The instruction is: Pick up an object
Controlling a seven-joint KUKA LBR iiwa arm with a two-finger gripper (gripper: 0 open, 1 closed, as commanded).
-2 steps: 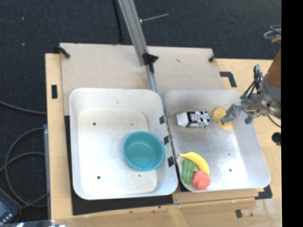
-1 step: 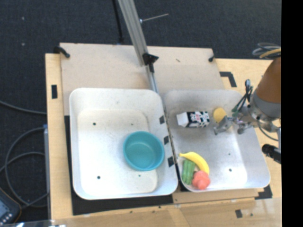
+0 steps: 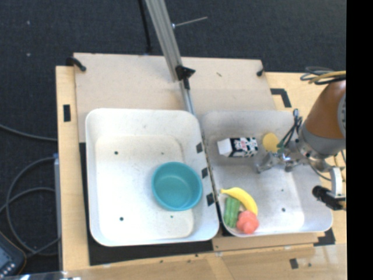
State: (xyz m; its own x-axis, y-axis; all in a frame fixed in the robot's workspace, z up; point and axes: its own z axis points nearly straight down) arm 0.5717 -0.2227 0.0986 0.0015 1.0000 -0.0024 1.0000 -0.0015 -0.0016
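I see a small milk carton (image 3: 238,146) lying on its side near the back of the right bin (image 3: 291,214), with a yellow ball (image 3: 270,140) just beside it. A banana (image 3: 242,196), a green veggie (image 3: 232,211) and a red fruit (image 3: 248,221) huddle at its front left corner. A blue bowl (image 3: 176,185) sits upright in the left bin (image 3: 116,133), near its right edge.

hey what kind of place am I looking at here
Probably a robotics lab bench set up for grasping trials: a robot arm reaches over two white bins, which hold toy food like a banana and a small milk carton.
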